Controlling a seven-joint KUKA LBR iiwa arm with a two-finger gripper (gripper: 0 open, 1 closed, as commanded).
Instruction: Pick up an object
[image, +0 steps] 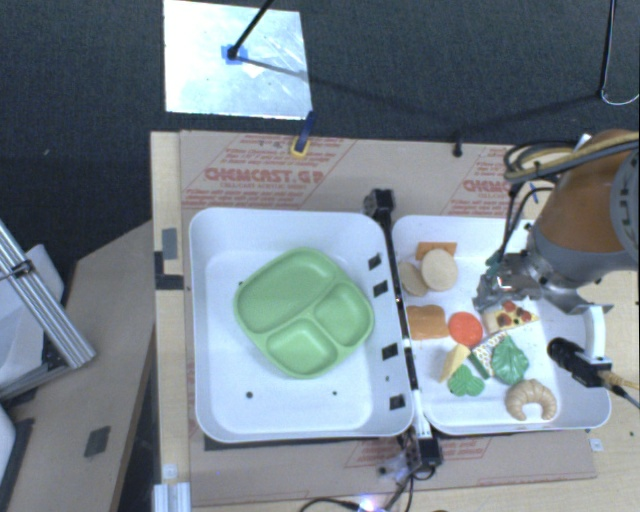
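Pizza slice (513, 317) lies partly under the fingers (495, 291), whose opening I cannot tell.

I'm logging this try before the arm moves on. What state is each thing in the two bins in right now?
Green plate: upright, lying in the left bin.
Croissant: lying flat in the right bin, untouched.
Pizza slice: flat, just below the gripper.
Red tomato slice: flat, mid-bin.
Round cookie: flat, resting against the toast.
Gripper: low over the right bin, holding nothing I can see.
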